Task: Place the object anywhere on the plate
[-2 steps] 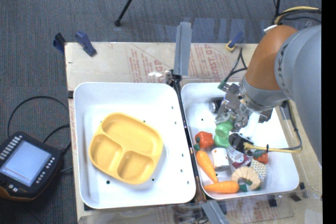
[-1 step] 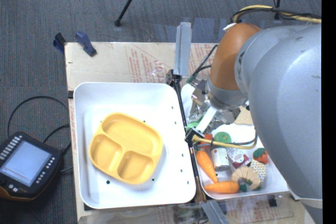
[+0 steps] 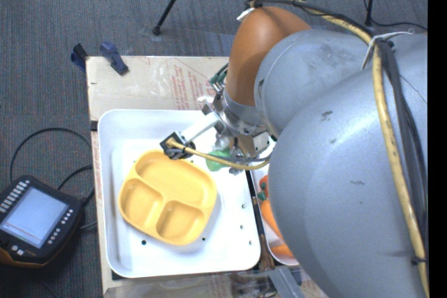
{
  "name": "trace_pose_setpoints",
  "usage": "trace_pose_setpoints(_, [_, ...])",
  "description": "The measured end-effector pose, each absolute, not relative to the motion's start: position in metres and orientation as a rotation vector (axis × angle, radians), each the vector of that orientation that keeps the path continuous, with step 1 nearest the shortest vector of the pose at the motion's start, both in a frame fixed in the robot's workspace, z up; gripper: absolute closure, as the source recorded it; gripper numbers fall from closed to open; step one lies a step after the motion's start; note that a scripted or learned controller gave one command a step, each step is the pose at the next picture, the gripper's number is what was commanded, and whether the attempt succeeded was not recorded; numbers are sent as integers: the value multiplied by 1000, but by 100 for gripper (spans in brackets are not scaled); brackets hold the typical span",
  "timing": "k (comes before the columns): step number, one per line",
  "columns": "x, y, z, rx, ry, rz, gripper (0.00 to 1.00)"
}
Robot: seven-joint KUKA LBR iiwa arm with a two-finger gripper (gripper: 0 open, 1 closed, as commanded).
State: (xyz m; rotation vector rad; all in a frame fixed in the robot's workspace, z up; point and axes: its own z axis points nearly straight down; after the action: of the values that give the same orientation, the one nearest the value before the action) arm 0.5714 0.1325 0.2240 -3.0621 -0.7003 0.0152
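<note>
Grey arm (image 3: pixel 349 171) hides the right bin; its end effector (image 3: pixel 234 144) (grip state unreadable) hangs beside the yellow divided plastic plate (image 3: pixel 167 197), so any release could land off-plate.

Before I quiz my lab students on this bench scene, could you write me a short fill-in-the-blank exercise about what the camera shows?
1. The divided plate is ____ in colour.
2. The plate has ____ compartments.
3. The plate lies in a shallow bin whose colour is ____.
4. On the floor left of the bench sits a handheld pendant with a ____ on its face.

Missing words: yellow; three; white; screen
</note>
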Motion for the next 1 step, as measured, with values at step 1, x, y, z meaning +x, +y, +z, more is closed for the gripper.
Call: trace_pose_setpoints(1, [624,191,132,-3106,-478,30,100])
